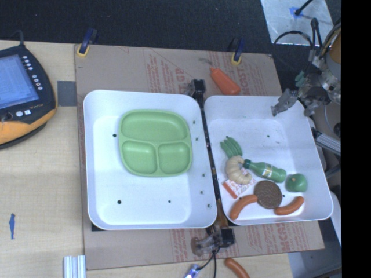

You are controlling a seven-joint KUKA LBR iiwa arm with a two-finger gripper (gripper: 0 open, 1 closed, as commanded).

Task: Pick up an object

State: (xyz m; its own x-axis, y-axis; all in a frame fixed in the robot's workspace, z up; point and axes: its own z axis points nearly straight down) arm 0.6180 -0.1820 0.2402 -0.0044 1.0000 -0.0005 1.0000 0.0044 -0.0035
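**Plastic food heaped in the right bin, gripper at its far corner**

Plastic toy food is the pick here, and it all sits in the right bin (272, 132), crowded toward the near edge. A green bottle (265, 170) lies on its side near the middle, its neck touching a pale bun (237, 168). A brown disc (268, 194) sits just in front of the bottle, with one sausage (243, 206) to its left by the near edge and another (288, 206) to its right. A green apple (297, 182) lies apart near the right edge, and a bunch of green beans (231, 146) lies toward the divider.

The apple looks like the easiest target, since it stands clear of its neighbours. A descent straight over it, with the fingers either side, should avoid nudging the bottle. The tangled pieces near the bun would likely slip or drag one another.

The gripper (284, 104) hangs over the bin's far right corner, well apart from the food. Nothing shows between its fingers; how wide they stand I cannot tell.

The left bin (98, 155) carries a green tray (155, 142).
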